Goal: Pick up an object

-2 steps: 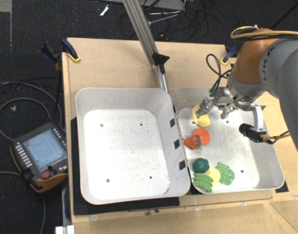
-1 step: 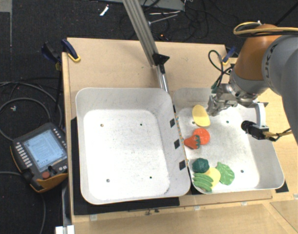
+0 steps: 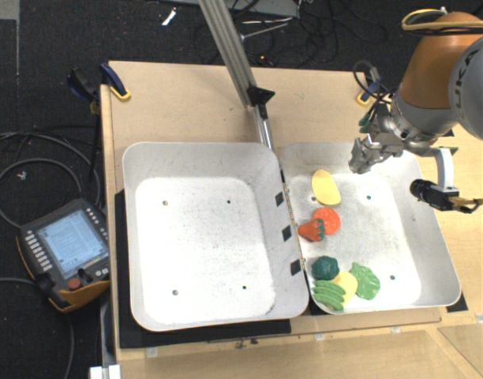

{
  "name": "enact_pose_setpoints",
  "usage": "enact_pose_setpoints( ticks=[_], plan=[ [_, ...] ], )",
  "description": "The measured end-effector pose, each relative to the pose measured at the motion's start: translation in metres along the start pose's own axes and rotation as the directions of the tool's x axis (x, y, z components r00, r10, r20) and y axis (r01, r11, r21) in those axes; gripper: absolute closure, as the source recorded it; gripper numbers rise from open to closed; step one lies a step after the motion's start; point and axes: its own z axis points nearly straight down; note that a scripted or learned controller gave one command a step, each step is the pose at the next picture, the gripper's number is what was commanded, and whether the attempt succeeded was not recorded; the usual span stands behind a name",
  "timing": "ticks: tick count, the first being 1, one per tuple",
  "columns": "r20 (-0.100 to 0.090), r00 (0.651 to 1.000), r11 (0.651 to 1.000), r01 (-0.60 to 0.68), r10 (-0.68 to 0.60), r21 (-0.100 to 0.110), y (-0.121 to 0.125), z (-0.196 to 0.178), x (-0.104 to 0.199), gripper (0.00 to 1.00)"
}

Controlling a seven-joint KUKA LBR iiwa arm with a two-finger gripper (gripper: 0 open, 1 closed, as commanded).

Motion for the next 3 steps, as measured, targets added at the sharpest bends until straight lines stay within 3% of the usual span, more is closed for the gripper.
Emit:
enact_pose_setpoints(
  ticks=[1,3],
  plan=[
    [-0.001,1.000,1.000,0.003,-0.003,0.003,0.001,-0.018,0.000,1.00],
    [-0.003,1.000,1.000,0.008,-0.008,0.009,-0.029,-0.018,0.083,1.00]
  ],
)
